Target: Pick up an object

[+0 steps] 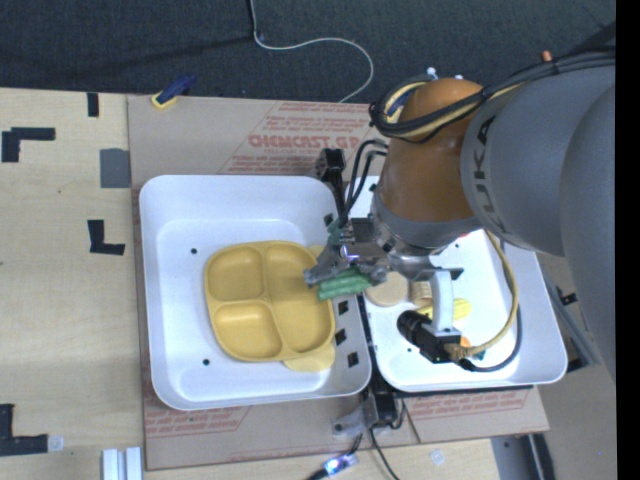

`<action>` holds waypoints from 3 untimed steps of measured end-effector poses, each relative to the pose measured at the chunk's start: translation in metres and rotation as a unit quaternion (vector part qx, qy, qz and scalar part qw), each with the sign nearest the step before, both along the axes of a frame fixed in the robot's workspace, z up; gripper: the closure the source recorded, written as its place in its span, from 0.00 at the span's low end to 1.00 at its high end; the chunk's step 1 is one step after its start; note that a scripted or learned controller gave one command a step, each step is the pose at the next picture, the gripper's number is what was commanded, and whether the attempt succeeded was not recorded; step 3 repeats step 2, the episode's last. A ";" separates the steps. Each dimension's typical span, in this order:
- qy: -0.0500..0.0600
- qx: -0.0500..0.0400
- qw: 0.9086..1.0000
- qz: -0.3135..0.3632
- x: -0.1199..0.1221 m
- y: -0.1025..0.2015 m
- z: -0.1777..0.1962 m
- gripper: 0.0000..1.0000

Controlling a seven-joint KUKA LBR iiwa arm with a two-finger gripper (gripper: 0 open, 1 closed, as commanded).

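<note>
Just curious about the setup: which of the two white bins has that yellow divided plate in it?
The left bin holds the yellow divided plate; the right bin lies mostly under the arm.

A yellow four-compartment tray (265, 301) lies flat in the left bin (170, 228).

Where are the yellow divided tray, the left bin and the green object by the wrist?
yellow divided tray (265, 303): camera view, centre ridge.
left bin (175, 268): camera view, bare floor.
green object (343, 285): camera view, its middle.
</note>
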State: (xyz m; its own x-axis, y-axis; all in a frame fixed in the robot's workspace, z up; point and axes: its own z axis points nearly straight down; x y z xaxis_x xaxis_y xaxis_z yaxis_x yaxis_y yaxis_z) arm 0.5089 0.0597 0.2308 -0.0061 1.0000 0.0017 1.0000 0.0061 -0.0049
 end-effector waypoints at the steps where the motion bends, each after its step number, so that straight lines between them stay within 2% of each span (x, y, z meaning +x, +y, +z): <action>1: 0.000 -0.001 1.000 -0.001 -0.033 0.038 -0.001 1.00; 2: -0.001 -0.001 1.000 -0.002 -0.017 0.032 -0.001 1.00; 3: -0.001 -0.001 1.000 -0.002 -0.017 0.032 -0.001 1.00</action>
